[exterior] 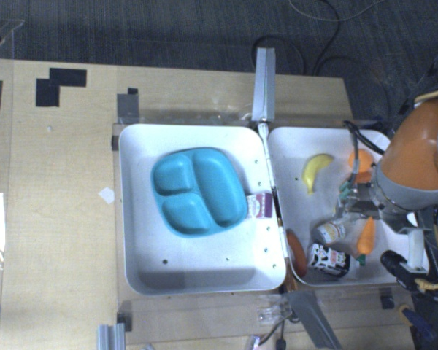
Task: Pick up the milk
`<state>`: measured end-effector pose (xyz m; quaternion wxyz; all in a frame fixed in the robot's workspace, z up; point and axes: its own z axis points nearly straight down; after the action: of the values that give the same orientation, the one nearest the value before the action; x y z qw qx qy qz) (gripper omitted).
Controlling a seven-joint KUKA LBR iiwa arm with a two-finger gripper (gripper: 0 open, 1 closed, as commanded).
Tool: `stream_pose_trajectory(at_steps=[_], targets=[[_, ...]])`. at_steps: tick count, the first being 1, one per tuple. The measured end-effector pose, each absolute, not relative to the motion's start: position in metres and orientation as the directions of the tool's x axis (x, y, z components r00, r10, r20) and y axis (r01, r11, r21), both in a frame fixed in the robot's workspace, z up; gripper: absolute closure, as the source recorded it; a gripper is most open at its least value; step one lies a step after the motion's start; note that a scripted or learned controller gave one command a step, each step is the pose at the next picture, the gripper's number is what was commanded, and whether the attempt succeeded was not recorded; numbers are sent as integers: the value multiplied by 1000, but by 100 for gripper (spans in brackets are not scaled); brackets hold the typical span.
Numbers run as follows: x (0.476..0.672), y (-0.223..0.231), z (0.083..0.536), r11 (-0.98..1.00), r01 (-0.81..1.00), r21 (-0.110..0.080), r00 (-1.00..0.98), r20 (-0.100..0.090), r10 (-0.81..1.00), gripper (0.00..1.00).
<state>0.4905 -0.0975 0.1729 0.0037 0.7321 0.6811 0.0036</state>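
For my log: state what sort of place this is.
Probably a robotics lab test bench rather than a kitchen: two white bins bolted onto a wooden bench, toy food such as a banana, and loose cables on grey carpet.

The arm (416, 152) runs off the right edge, hiding its jaws.

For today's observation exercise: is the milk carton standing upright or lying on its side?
Lying on its side: the milk carton shows its long cow-patterned face upward in the right bin.

The divided plate (198, 190) is bright blue. The banana (315, 170) is yellow, the milk carton (328, 260) black-and-white patched. Both bins (139, 195) are white.
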Motion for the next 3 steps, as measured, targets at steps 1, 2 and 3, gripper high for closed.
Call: stream_pose_trajectory(at_steps=[1, 2, 3], targets=[[488, -34, 229, -140, 990, 5, 140, 1, 990, 100], [508, -31, 297, -339, 941, 5, 339, 1, 941, 100], [531, 2, 423, -181, 984, 6, 181, 1, 984, 100]])
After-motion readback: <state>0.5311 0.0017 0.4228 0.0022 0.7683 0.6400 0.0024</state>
